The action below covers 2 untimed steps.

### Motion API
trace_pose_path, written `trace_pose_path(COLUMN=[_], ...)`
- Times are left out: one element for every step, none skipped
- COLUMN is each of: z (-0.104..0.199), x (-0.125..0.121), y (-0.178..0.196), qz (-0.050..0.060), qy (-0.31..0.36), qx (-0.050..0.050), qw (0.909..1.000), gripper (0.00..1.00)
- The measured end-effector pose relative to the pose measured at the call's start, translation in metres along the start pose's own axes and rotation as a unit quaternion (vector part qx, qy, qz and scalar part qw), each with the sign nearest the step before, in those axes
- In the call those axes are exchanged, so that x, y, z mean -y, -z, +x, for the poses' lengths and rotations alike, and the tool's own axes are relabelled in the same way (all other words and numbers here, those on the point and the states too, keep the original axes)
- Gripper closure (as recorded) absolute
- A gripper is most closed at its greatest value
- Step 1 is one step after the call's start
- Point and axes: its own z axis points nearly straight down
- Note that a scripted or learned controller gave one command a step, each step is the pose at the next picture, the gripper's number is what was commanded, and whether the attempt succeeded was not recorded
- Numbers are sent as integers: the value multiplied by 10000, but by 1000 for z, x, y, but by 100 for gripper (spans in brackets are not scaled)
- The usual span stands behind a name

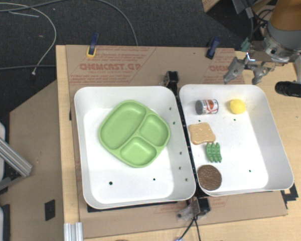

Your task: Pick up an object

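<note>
The gripper (247, 69) is hanging above the far edge of the right bin (271, 134), its fingers spread open and holding nothing. The yellow ball (237, 106) is sitting in that bin, just below the fingers, nearest them.

Looked like a robotics lab or test bench, not a home. Two shallow white bins (90, 185) clamped side by side on a cardboard-covered bench (140, 64), held with blue clips (93, 44). Loose cables (45, 19) trailing over dark carpet (20, 44). Industrial grey arm (286, 19) reaching in at the upper right. Toy food (201, 133) laid out as props.
</note>
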Motion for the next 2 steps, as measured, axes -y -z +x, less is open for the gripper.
trace_pose_path(z=[0, 2], x=[-2, -7], y=[9, -33], qz=[-71, -55], qy=[13, 19], qx=[10, 7], qw=[10000, 10000], gripper=[0, 0])
